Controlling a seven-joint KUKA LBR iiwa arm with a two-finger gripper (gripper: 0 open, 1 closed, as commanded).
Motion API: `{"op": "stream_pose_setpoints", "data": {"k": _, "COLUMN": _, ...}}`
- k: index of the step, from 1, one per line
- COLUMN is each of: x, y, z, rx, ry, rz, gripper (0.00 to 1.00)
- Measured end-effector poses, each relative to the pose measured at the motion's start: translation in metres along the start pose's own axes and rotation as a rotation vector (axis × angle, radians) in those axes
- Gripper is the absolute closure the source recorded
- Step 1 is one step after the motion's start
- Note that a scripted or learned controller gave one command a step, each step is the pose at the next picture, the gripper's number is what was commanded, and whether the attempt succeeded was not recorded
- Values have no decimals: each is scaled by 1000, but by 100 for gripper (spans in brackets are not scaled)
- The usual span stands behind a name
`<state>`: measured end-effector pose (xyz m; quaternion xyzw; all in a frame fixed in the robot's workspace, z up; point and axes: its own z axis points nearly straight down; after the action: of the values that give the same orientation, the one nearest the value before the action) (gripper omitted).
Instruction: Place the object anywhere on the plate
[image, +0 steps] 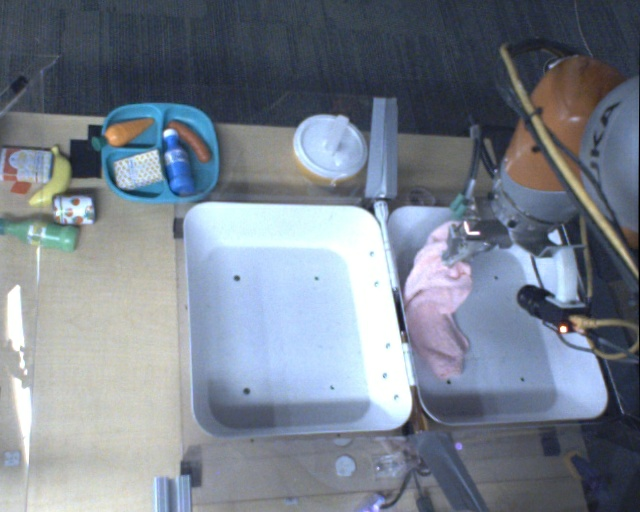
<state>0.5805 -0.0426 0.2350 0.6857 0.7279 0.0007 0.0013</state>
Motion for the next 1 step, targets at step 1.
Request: {"op": "stream_pose_setpoints", "data": {"k": 1, "x": 2, "y": 1, "z": 10, "rx": 1, "ry": 1, "rz": -5, "gripper": 100}}
